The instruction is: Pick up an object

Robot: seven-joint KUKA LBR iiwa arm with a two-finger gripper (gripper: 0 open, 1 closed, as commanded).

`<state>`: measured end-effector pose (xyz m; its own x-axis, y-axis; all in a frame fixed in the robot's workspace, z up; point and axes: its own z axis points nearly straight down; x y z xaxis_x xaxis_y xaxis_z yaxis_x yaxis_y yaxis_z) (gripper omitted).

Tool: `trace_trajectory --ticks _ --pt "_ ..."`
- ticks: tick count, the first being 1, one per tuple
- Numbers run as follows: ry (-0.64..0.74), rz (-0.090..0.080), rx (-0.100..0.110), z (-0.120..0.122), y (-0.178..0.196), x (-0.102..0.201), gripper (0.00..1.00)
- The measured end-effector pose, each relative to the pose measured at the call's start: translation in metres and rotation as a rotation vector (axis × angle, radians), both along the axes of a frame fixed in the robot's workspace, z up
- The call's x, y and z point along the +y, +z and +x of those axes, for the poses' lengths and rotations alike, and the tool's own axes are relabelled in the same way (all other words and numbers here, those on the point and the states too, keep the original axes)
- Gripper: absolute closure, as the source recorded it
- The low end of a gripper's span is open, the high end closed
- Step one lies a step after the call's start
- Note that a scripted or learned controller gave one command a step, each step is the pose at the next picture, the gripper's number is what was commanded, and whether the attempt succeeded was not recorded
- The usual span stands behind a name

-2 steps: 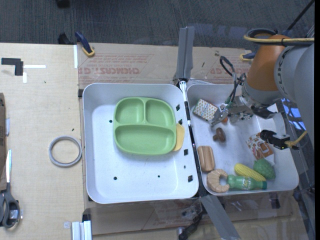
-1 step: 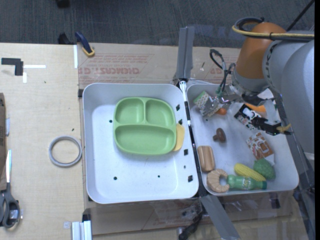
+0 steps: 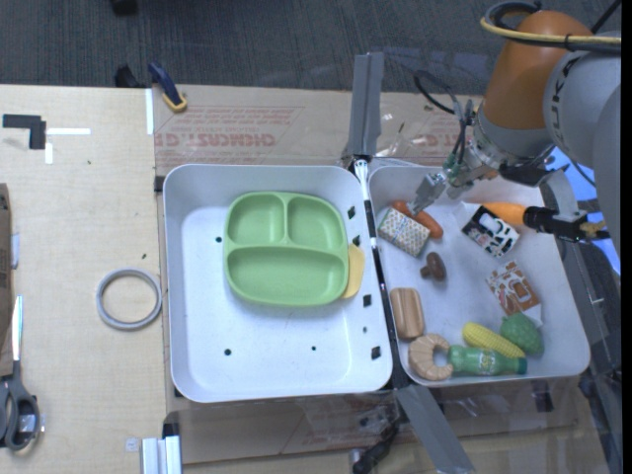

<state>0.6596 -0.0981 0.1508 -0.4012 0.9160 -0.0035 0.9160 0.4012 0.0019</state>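
Gripper [image 3: 434,192] hung over right bin's [image 3: 571,363] far-left corner; fingers narrowly parted, nothing between them. Nearest candidate: small patterned box [image 3: 403,231], just below, lying against orange carrot-like piece [image 3: 423,222]. Judged light, stiff, flat-sided (best taken across short faces). Bin wall close on left, little room there; open floor toward centre. Brown lump [image 3: 433,267] nearby, apart.

The bench [image 3: 79,225] bears two white bins [image 3: 188,344], a tape ring [image 3: 128,298].
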Motion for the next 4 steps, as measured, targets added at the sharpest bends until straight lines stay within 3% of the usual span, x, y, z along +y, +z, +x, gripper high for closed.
trace_trajectory --ticks 1,2,3,4 --pt "0.002 -0.002 -0.002 0.001 0.01 0.0 1.0" --pt "0.002 -0.002 -0.002 0.001 0.01 0.0 0.0" --pt "0.073 0.002 0.003 -0.037 -0.059 -0.013 0.0" --pt "-0.024 0.003 0.004 -0.078 -0.059 -0.007 0.0"
